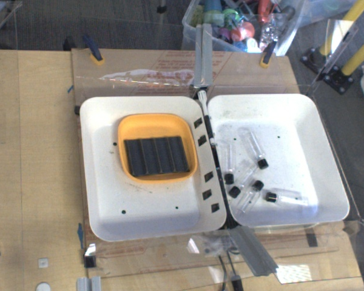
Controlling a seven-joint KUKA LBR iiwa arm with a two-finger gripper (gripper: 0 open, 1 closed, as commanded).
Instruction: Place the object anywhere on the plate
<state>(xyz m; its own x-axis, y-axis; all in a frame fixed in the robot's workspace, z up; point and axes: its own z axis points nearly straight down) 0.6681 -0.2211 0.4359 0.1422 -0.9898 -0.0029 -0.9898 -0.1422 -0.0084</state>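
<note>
Gripper state: cannot tell. Clear black-capped vials [255,174] lie scattered in the right bin [303,120], lower centre-right of frame. The orange plate [155,121] in the left bin [103,211] carries a dark ribbed block [156,155]. Likely step: picking a vial. Best to choose one lying apart, grip across its body, lift clear over the divider and release low over the plate.

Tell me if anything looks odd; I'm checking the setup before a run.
Mostly tidy. The orange plate in the left bin already bears a dark ridged block. In the right bin, clear vials with black caps lie scattered on their sides.
</note>
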